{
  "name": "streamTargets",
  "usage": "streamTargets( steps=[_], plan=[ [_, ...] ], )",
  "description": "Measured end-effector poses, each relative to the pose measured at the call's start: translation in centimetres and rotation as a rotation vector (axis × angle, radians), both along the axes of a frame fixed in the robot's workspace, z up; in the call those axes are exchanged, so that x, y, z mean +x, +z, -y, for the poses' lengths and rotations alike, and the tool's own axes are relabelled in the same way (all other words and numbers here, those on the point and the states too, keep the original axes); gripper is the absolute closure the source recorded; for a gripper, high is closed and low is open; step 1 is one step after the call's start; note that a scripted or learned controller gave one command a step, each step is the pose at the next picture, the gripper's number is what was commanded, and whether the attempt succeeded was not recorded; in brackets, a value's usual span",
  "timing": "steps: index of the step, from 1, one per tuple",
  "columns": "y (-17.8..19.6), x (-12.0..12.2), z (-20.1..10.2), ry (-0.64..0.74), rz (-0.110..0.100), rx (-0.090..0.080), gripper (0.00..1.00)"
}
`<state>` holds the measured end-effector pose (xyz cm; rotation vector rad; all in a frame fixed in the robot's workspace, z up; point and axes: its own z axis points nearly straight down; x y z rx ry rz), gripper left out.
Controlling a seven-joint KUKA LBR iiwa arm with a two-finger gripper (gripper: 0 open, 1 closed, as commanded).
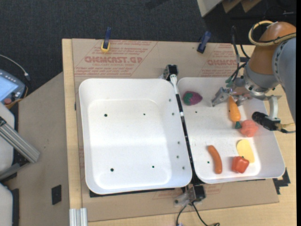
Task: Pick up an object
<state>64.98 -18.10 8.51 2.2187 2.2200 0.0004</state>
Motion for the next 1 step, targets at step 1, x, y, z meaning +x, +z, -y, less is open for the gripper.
streamTargets(
  steps=[1],
  plan=[
    [0.10,-0.95,3.97,0.000,0.003,0.011,0.00]
  ],
)
